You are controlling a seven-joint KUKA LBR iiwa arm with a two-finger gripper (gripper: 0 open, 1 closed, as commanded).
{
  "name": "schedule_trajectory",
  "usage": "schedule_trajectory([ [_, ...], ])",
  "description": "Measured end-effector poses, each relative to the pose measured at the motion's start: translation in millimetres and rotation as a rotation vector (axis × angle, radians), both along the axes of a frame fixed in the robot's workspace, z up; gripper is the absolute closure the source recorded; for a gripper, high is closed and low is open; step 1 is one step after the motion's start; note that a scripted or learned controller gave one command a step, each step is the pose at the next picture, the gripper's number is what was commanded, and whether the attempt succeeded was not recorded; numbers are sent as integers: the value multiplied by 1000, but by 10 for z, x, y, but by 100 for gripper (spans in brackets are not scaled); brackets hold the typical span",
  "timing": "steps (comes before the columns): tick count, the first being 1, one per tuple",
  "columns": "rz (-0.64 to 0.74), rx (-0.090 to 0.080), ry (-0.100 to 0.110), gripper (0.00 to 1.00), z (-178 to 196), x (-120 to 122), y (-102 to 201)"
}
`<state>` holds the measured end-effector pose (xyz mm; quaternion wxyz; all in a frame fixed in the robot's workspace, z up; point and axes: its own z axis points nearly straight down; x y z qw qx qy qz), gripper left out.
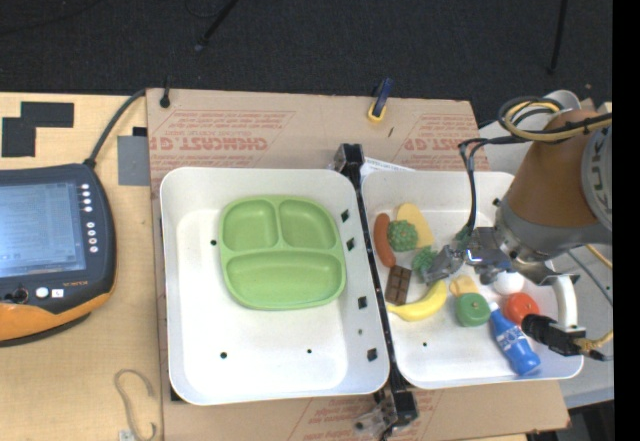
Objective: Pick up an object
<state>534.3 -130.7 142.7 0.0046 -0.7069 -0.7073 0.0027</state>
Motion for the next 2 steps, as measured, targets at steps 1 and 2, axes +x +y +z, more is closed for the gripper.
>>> schedule_trajectory([
  [1, 0, -6, -12, 0, -505, 11, 3],
  [2, -7, -2, -9, 100, -387, 8, -10],
])
